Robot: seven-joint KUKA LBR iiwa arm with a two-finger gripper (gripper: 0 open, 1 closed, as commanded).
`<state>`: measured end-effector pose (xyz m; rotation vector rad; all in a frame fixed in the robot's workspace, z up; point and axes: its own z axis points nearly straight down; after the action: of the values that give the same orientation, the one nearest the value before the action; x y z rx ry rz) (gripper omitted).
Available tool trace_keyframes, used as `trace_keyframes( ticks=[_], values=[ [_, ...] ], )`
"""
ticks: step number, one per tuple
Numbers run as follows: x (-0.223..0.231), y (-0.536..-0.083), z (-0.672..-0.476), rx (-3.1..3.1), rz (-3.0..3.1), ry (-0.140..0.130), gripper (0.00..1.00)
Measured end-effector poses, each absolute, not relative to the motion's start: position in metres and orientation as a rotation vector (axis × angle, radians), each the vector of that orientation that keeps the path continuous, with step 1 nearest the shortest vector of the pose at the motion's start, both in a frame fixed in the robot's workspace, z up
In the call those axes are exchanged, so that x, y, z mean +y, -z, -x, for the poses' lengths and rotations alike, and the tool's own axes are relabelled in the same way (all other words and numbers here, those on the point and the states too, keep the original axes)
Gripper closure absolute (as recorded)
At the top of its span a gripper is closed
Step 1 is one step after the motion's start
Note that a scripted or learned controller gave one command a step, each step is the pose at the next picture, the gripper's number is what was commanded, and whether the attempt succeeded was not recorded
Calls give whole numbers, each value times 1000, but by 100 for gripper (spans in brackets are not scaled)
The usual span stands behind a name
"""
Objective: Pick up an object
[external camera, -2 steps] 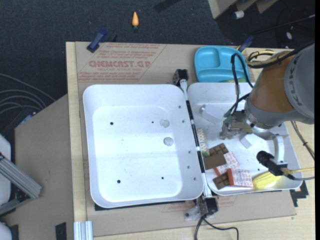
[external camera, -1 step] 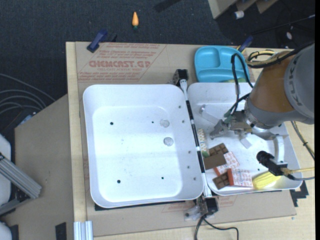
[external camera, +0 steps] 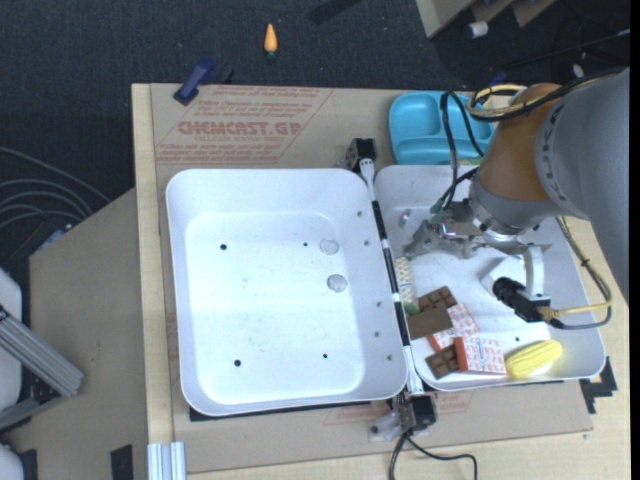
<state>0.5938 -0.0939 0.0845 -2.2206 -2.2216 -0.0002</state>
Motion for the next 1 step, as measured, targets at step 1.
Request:
trace_keyframes(
  ticks=[1],
  values=[
    [-92, -85, -580, -2219, 2220, -2, 0]
  ],
)
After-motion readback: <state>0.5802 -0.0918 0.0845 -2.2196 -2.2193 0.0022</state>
